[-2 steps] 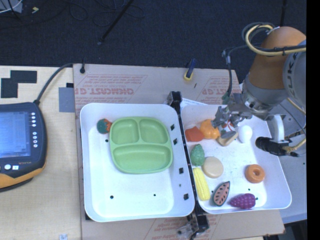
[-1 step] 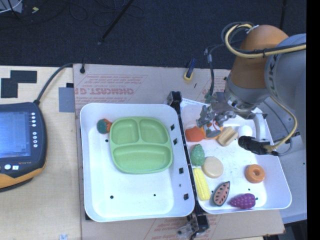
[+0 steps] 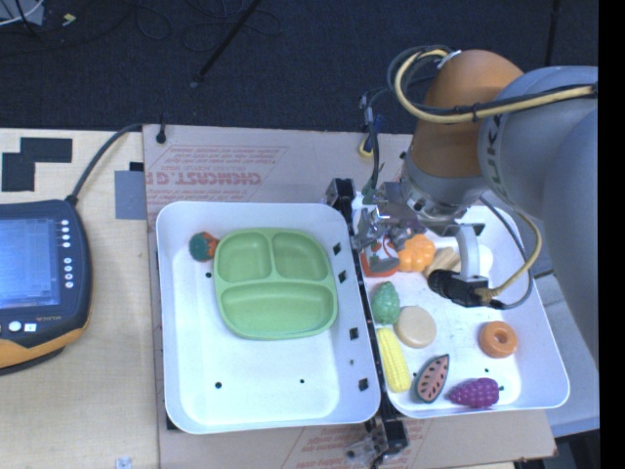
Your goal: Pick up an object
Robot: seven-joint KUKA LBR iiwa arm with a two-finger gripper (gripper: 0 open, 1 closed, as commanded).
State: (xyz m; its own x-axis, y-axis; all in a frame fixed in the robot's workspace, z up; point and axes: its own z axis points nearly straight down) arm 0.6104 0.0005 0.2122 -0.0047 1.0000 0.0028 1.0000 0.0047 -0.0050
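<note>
plastic toy food lay scattered in the right-hand shallow white bin [image 3: 547,384]. the two-finger gripper [image 3: 383,231] hung at its upper left corner, above a small orange rounded plastic fruit [image 3: 417,253]. whether the jaws were released or clenched i couldn't tell. light, hard, slick-looking; best pinched across its middle.

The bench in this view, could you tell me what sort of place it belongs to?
Probably a robotics lab: a grey arm with an orange band works over two shallow white bins of plastic toy food, with an orange-edged handheld control pendant nearby.
</note>
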